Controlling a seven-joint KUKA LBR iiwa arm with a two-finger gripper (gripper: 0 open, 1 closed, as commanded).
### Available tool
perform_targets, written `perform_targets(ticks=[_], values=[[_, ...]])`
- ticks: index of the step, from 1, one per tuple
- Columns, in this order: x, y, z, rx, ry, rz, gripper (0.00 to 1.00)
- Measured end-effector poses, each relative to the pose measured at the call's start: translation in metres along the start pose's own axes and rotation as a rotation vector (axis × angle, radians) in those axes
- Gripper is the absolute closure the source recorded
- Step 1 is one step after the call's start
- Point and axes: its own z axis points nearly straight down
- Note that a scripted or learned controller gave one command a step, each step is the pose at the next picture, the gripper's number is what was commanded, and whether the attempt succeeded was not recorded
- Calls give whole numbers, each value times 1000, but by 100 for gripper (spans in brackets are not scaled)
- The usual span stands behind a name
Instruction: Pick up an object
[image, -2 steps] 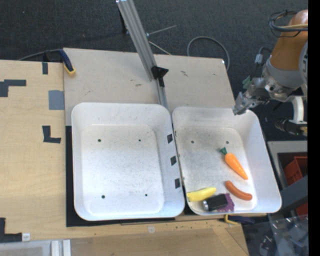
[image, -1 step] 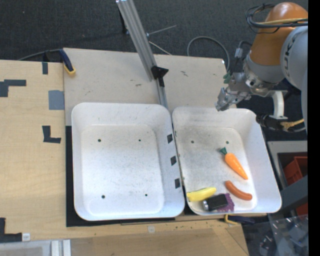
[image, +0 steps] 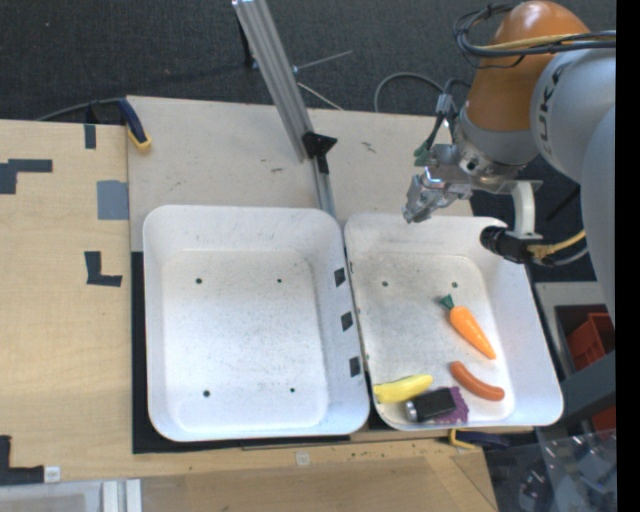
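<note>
The right bin (image: 400, 300) holds a toy carrot (image: 470, 328) with a green top, an orange sausage-shaped piece (image: 477, 381), a yellow banana-like piece (image: 402, 388) and a black block on a purple piece (image: 437, 405), all toward its near right corner. My gripper (image: 419, 206) hangs over the far rim of the right bin, well above and behind those objects. Nothing shows between its fingertips.
The left bin (image: 240, 320) lies beside the right one, its raised rim between them. A slanted metal rail (image: 290, 100) runs down to the bins' far junction. A black cable loops near the arm (image: 520, 245) at the right bin's far right corner.
</note>
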Motion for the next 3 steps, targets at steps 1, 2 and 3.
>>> perform_targets(ticks=[1, 2, 3], values=[[54, 3, -6, -1, -1, -1, 100], [108, 2, -8, 0, -1, -1, 100], [161, 5, 17, 4, -2, 0, 100]])
